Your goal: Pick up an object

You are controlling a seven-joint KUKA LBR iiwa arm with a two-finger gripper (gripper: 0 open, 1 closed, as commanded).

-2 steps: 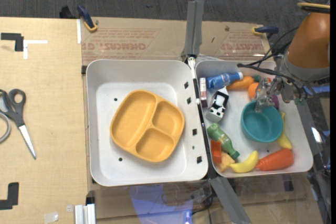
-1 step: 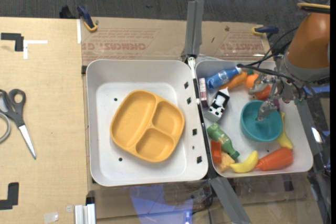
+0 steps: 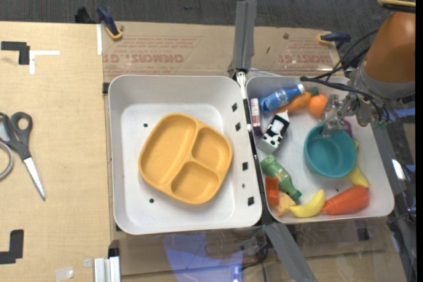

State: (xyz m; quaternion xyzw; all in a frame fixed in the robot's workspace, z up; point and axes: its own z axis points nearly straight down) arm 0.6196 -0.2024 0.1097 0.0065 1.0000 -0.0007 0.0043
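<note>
**Hovering over the right bin: contents and surroundings**

Gripper (image 3: 338,117): poised at the far rim of the teal bowl (image 3: 330,152) in the right bin (image 3: 380,172); whether the jaws are wide or narrow cannot be told, and nothing is seen between them.

Right bin contents: blue bottle (image 3: 277,98) at the far edge, beside an orange carrot (image 3: 299,102) and an orange fruit (image 3: 318,105); black-and-white cow toy (image 3: 274,131) left of the bowl; green bottle (image 3: 280,176) near the divider; yellow banana (image 3: 309,205) and red-orange carrot (image 3: 346,200) along the near edge, crowding the bowl.

Left bin (image 3: 125,155): one yellow divided plate (image 3: 186,158), lying flat.

Counter (image 3: 53,142), left: scissors (image 3: 25,148), well apart from both bins.
</note>
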